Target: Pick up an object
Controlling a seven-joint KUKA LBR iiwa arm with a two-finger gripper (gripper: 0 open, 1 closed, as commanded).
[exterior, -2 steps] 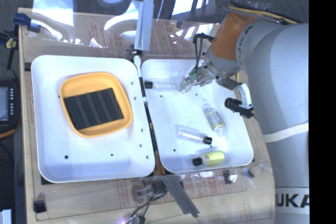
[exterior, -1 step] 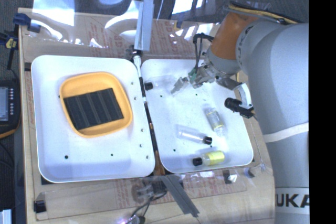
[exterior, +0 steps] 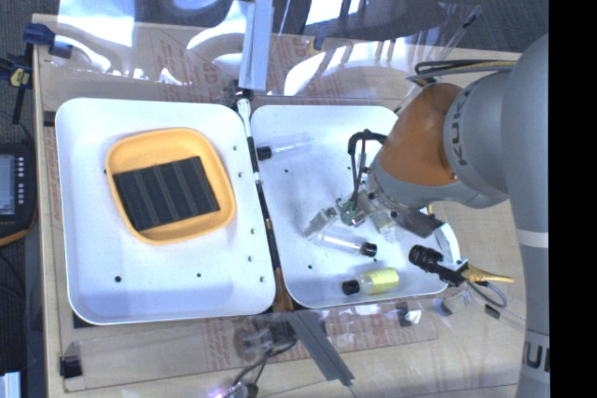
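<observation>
My gripper (exterior: pixel 347 212) is low over the middle of the right bin (exterior: pixel 289 289), with the grey arm and its orange band reaching in from the right. Just below it lies a clear tube with a black cap (exterior: pixel 341 244). A small yellow bottle with a black cap (exterior: pixel 373 281) lies near the bin's front wall. Another clear tube with a black tip (exterior: pixel 283 147) rests at the bin's back left. A small silvery piece (exterior: pixel 320 221) lies just left of the gripper; whether it is touched is unclear.
The left bin (exterior: pixel 84 284) holds a yellow tray (exterior: pixel 126 154) with a dark ridged insert (exterior: pixel 166 192). A ridge between the bins runs down the middle. Clear plastic sheeting stands behind the bins.
</observation>
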